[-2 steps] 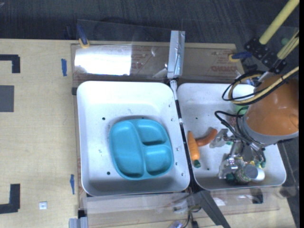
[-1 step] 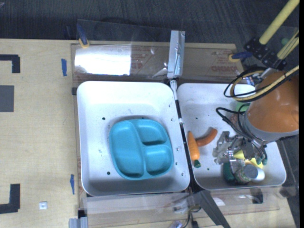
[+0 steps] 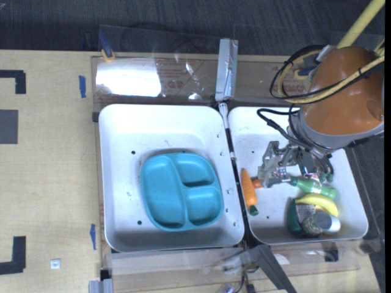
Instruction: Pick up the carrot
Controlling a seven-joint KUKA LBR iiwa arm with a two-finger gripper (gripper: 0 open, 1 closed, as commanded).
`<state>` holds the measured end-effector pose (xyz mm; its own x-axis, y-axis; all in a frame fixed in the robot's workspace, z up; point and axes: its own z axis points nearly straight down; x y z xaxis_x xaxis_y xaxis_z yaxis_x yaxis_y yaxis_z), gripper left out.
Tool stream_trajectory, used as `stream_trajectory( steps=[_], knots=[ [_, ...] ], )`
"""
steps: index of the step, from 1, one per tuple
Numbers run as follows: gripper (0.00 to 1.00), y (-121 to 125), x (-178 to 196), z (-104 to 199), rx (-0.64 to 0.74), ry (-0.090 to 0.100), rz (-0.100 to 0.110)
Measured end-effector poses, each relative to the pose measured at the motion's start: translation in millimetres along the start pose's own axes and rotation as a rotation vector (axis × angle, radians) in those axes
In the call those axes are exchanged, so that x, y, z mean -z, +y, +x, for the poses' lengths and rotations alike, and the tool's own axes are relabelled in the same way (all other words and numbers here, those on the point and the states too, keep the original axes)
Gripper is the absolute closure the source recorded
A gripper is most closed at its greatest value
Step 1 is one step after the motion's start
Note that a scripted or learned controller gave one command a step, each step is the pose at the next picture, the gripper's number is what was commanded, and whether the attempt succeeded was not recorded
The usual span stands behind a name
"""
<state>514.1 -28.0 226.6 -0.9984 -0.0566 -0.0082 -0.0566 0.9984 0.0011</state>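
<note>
**Carrot sitting just off the pincer tips**

Orange-banded arm (image 3: 342, 90) hangs over the right bin (image 3: 360, 224). Metal pincer (image 3: 269, 179): can't tell its state. One smooth tapered carrot (image 3: 248, 191) lies just left of it, by the divider. One banana (image 3: 317, 203) right of it. One glossy blue three-section plate (image 3: 181, 190) far left in the other bin (image 3: 116, 163). Pale wood worktop (image 3: 43, 163).

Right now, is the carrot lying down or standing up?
Lying down. The carrot rests flat along the right bin's left wall, its green end toward the near edge.
</note>
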Motion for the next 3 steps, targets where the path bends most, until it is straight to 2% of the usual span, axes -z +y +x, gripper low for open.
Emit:
stream_trajectory(
  steps=[1, 2, 3],
  knots=[
    [1.0, -5.2, -39.4, 23.2, -0.015, 0.007, -0.001],
    [1.0, 76.7, -3.4, -8.2, 0.379, 0.0, -0.002],
    [1.0, 52.9, 41.5, -61.7, 0.854, -0.002, -0.001]
  ],
)
